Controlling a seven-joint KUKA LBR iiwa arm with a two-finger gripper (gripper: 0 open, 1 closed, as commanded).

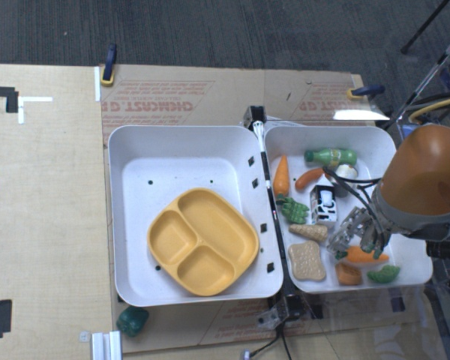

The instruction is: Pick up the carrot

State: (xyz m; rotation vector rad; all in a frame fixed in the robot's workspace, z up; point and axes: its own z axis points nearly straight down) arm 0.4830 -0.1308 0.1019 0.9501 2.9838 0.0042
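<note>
The carrot (282,175) is an orange cone lying along the left wall of the right bin (405,280), its tip pointing to the back. A green leafy tuft (293,210) lies at its near end. My gripper (360,238) hangs low over the front right part of the same bin, well to the right of the carrot and nearer the front. It sits just above a small orange piece (364,256). The arm's orange band (424,171) hides the bin's right side.
The right bin also holds a green bottle (331,156), a red-orange pepper (309,177), a black and white item (325,203), a cracker (309,232), a bread slice (307,262), an orange lump (349,275) and a green piece (383,274). A yellow divided plate (202,240) lies in the left bin (127,201).
</note>
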